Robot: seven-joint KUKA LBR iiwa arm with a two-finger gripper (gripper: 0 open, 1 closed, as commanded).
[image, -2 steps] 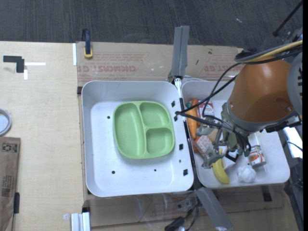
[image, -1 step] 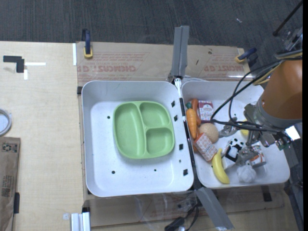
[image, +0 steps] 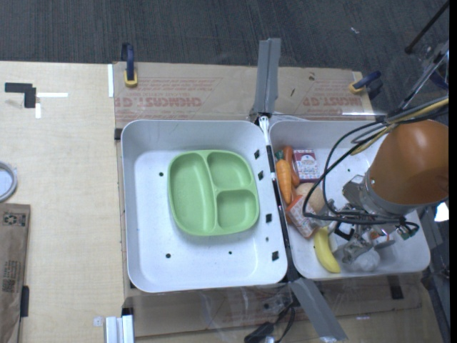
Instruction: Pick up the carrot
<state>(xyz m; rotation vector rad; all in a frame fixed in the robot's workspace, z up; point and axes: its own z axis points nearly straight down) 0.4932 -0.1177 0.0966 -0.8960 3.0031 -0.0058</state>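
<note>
- In the right bin (image: 418, 259), near its left wall, the carrot (image: 284, 179) lies between a red carton (image: 305, 165) and the green tray's (image: 213, 191) bin.
- My claw (image: 360, 243) hangs near the banana (image: 326, 250); whether it is open, I cannot tell.
- I should approach along the carrot, away from the wall.
- The cardboard's print reads mirrored, perhaps "CHEMCATS".

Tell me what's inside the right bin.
The right bin holds a carrot, a red carton, a banana and other small packets. The arm covers its right part.
</note>
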